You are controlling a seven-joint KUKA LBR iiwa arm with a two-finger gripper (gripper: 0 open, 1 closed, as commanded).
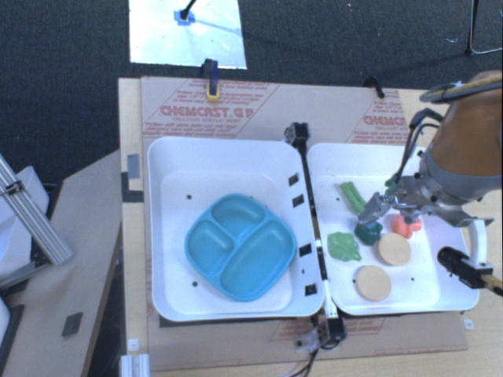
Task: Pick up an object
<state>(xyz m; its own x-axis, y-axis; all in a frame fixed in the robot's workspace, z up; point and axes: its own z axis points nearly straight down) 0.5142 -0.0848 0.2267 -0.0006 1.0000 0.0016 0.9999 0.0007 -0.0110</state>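
**End effector low over toy food in right bin, grasp pending**

The arm [464, 144] reaches into the right bin [346, 159]. The end effector [376, 210] sits directly above the dark teal piece [368, 232], which I take as landmark and likely target. Whether it is open or closed cannot be told; metal parts blur together and nothing is visibly gripped.

Around the dark teal piece: a long green piece [353, 197] just up-left, a light green leafy piece [343, 247] just down-left, a tan disc [394, 250] close to its right, an orange-red piece [405, 226] further right, partly under the wrist, and a second tan disc [372, 283] below. The blue divided plate [240, 247] lies well left, in the left bin [169, 163].

Judgement: the cluster is tight. Descend straight down, centred on the teal piece, closing along the line clear of the tan disc and leafy piece, to avoid pinching two items or nudging the target away. Lift vertically; verify contents.
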